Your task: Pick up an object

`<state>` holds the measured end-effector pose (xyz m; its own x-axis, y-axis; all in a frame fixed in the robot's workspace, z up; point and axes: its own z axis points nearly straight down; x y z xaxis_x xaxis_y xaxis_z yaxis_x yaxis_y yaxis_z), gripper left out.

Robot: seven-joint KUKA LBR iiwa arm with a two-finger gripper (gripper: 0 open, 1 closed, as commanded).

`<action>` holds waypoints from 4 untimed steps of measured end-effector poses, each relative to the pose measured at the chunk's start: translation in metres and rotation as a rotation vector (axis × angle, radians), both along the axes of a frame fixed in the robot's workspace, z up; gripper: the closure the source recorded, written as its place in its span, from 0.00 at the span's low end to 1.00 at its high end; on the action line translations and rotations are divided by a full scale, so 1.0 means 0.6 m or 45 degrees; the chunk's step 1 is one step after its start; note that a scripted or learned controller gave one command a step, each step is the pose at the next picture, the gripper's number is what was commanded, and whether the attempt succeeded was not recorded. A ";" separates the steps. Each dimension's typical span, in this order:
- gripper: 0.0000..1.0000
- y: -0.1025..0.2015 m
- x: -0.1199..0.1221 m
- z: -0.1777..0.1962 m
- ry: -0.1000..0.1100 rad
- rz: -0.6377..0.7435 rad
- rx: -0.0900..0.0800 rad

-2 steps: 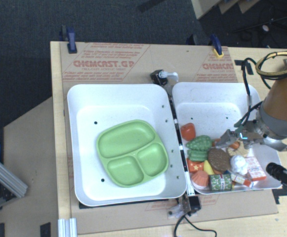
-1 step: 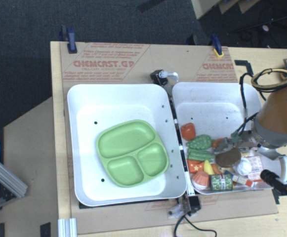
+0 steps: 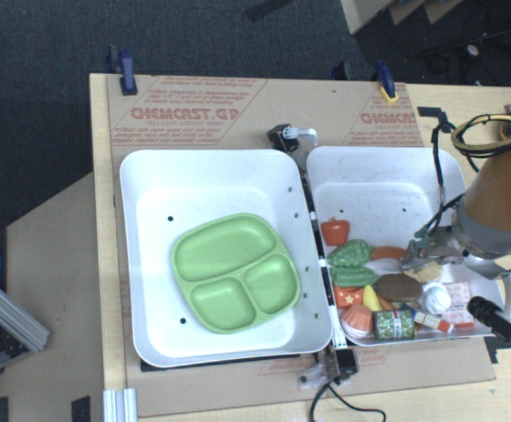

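Toys crowd the near half of the right bin [image 3: 369, 170]; any one of them would do. Going left to right: the left bin [image 3: 149, 236] holds a green tray [image 3: 235, 272], broad, flat and stiff, a poor fit for my pincer. Past the divider sit a red pepper [image 3: 334, 231], green leafy pieces [image 3: 350, 255] and a small can [image 3: 394, 324]. They look like light hollow plastic, smooth and likely slippery, so I would close across a narrow middle; the can's straight sides seem the safest hold. My pincer [image 3: 433, 251] hangs low over the pile's right side; whether it is apart or together I cannot tell
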<state>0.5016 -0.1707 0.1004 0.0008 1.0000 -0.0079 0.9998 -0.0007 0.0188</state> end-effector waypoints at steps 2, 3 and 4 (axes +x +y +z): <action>0.00 -0.040 -0.037 0.160 0.023 0.000 0.010; 0.00 0.083 -0.040 -0.006 0.035 0.008 0.017; 0.00 0.095 -0.035 -0.025 0.017 -0.001 0.005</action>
<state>0.4806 -0.1135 0.0855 0.0017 1.0000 -0.0043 1.0000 -0.0017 0.0057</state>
